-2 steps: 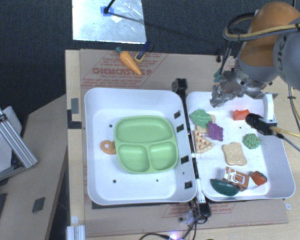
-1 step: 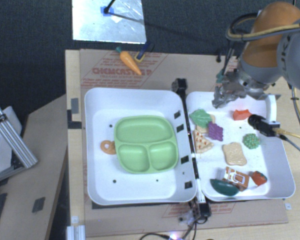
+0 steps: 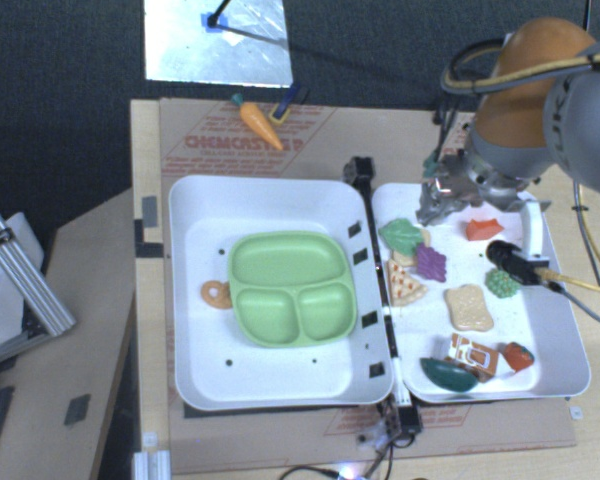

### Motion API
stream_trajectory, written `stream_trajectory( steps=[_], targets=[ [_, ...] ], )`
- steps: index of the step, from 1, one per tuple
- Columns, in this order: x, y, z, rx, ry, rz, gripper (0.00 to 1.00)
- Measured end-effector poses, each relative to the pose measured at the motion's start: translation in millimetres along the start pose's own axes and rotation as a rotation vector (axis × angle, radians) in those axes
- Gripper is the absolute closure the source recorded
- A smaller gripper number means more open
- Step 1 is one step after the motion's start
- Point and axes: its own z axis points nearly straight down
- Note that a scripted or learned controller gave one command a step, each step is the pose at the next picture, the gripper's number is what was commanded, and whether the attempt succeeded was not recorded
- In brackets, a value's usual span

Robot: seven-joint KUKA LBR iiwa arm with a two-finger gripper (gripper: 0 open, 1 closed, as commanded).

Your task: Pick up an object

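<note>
Dark carpet surrounds a tan wooden bench (image 3: 100, 258) that carries two shallow white bins side by side, with a square silver foil sheet (image 3: 218, 26) lying at the upper left of the frame and an orange plastic toy carrot (image 3: 261, 125) just below it on the bench. Filling the middle of the left white bin (image 3: 195, 268) is a light green divided plastic plate (image 3: 289, 287), and a small tan pretzel-shaped toy (image 3: 216, 294) sits touching its left edge. I reach in from the upper right, and my gripper (image 3: 432, 208) hangs over the top left corner of the right white bin (image 3: 560, 338); whether it is parted or closed I cannot tell, and I see nothing held. Just below it lies a green leafy toy vegetable (image 3: 402, 234), then a purple toy grape bunch (image 3: 432, 263) and a pizza-slice toy (image 3: 405, 286). Further right are an orange-red block (image 3: 483, 230), a green toy broccoli (image 3: 500, 283), a tan bread-slice toy (image 3: 468, 308), and near the bottom edge a dark green curved toy (image 3: 449, 373).
</note>
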Motion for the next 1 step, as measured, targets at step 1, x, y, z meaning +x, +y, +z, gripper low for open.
stream_trajectory(
  steps=[1],
  targets=[
    [-6.7,9.1,7.0,-0.002,-0.001,0.004,1.00]
  ],
)
